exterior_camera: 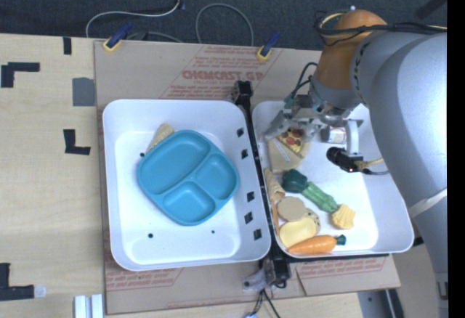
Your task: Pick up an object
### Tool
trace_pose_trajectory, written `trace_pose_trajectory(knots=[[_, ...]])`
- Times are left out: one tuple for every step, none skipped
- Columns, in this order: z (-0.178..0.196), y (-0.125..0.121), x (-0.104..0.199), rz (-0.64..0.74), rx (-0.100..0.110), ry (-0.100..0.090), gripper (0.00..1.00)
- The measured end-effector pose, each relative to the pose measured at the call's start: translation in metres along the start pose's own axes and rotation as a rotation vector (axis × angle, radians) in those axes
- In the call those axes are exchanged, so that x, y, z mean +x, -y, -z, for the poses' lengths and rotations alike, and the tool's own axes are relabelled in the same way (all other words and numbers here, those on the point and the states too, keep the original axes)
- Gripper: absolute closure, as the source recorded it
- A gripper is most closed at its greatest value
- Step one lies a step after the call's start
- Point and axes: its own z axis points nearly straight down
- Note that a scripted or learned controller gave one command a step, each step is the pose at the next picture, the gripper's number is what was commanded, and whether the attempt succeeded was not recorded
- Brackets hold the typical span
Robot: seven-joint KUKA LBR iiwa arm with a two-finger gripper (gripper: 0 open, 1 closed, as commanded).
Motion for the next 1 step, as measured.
trace_pose_trajectory(knots=[[0.0003,0.0003,0.0047,-0.002,-0.002,0.011,0.00]])
